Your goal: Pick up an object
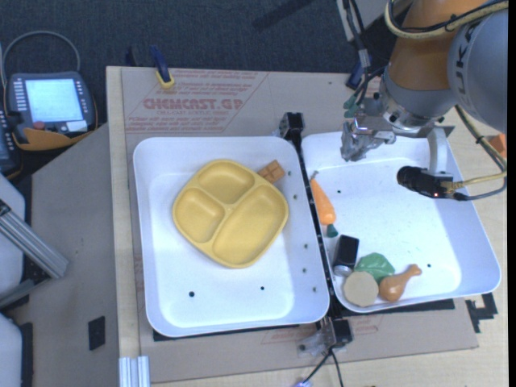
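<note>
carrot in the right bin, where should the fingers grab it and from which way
Grip the carrot across its thick orange middle, coming straight down. It lies flat along the right bin's left wall, so the fingers should probably close across its narrow width, with one finger dropping into the tight wall-side gap.

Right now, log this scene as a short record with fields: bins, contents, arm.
left bin: holds a yellow divided plate; a small brown block touches the plate's far right edge
right bin: holds an orange carrot, a black block, a green piece, a tan round piece and a drumstick, all by its left and near sides
end effector: above the right bin's far left corner, nothing seen between its fingers
</note>
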